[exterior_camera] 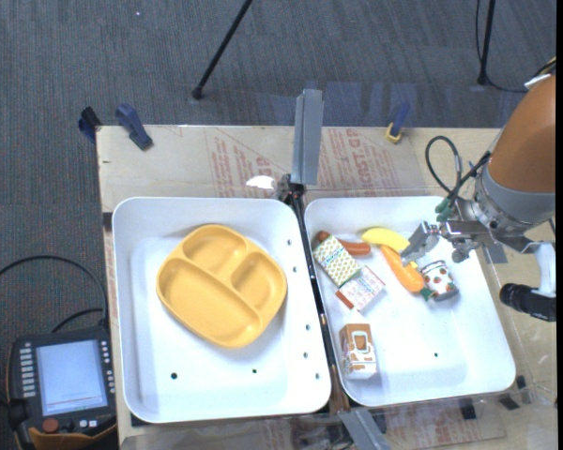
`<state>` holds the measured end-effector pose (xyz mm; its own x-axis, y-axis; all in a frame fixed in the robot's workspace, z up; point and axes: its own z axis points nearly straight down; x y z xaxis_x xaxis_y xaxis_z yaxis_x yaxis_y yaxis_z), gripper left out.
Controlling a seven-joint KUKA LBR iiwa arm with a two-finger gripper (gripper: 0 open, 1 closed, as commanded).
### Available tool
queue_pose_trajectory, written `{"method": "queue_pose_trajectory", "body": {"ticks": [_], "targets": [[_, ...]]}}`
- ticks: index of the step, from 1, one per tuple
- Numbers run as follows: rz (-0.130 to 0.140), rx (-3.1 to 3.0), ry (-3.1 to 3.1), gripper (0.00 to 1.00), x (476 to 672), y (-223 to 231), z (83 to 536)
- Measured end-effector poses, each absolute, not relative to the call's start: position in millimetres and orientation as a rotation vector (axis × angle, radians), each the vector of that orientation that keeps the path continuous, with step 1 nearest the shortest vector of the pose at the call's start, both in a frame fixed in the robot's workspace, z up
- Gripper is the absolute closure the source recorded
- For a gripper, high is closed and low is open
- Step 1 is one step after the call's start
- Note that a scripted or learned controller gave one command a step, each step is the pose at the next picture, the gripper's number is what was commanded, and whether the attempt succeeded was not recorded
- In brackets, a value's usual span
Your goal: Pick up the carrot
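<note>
The carrot point(403, 269) is an orange tapered piece lying on a slant in the upper middle of the right bin point(469, 364). Its lower right end touches a small round can point(438, 282) with red and green print. My gripper point(438, 248) hangs just above and to the right of the carrot, reaching in from the right. It is open, with one grey finger point(420, 241) near the carrot's upper end and nothing between the fingers.
A yellow banana point(385, 239) lies just above the carrot, with a red sausage point(355, 247) to its left. A patterned box point(335, 259), a red-and-white packet point(360, 289) and an orange carton point(357, 350) fill the bin's left side. A yellow divided plate point(222, 284) sits in the left bin point(131, 364).
</note>
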<state>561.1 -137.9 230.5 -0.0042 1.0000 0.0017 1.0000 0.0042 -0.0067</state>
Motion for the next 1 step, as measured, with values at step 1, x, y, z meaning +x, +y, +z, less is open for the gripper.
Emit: {"method": "queue_pose_trajectory", "body": {"ticks": [1], "targets": [[0.005,-2.346,-2.079,0.0,578.7,-128.8,187.5]]}}
